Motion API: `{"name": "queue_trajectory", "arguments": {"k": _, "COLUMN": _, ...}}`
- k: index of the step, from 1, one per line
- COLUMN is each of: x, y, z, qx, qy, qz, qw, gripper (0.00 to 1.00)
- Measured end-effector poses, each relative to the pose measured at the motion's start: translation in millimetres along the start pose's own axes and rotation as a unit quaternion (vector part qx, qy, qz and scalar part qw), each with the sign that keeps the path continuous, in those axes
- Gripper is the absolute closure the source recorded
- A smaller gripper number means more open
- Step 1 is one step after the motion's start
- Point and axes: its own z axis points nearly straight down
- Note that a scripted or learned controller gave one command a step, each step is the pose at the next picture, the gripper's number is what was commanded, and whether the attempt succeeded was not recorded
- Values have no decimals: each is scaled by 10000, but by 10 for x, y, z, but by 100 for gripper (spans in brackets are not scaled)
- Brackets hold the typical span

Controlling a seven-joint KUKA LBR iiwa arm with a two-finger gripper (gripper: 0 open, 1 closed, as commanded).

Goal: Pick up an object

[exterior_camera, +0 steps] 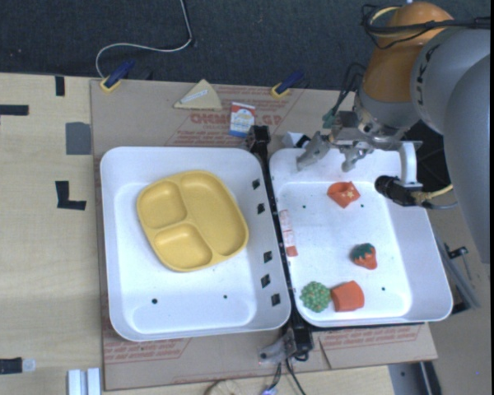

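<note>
The right bin (399,220) has bare floor through its middle; its things sit along the edges. The pincer (333,156) hangs over the bin's far rim, its two fingers spread wide, gripping nothing. An orange-red block (343,193) lies just in front of it, apart. Nearer the front are a strawberry (364,256), a green broccoli piece (315,296) and another orange block (348,295), touching or nearly so. A yellow divided plate (192,220) fills the left bin (128,303). The arm's bulk is cut off at right.

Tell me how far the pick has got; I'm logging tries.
Done: the gripper hangs open above the right bin's far edge. In hand: nothing between its fingers. Left: descend and close on an object; the orange piece lies closest.
</note>
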Motion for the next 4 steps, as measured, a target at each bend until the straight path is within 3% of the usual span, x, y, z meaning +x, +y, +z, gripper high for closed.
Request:
{"name": "queue_trajectory", "arguments": {"k": 1, "x": -641, "y": 122, "z": 725, "qx": 17, "qy": -8, "qz": 12, "qw": 10000, "gripper": 0}}
{"name": "queue_trajectory", "arguments": {"k": 2, "x": -775, "y": 73, "z": 1062, "qx": -18, "qy": -8, "qz": 0, "qw": 10000, "gripper": 0}}
{"name": "queue_trajectory", "arguments": {"k": 3, "x": -777, "y": 80, "z": 958, "qx": -33, "qy": -21, "qz": -7, "qw": 10000, "gripper": 100}}
{"name": "queue_trajectory", "arguments": {"k": 4, "x": -478, "y": -339, "z": 1046, "qx": -41, "qy": -14, "qz": 5, "qw": 10000, "gripper": 100}}
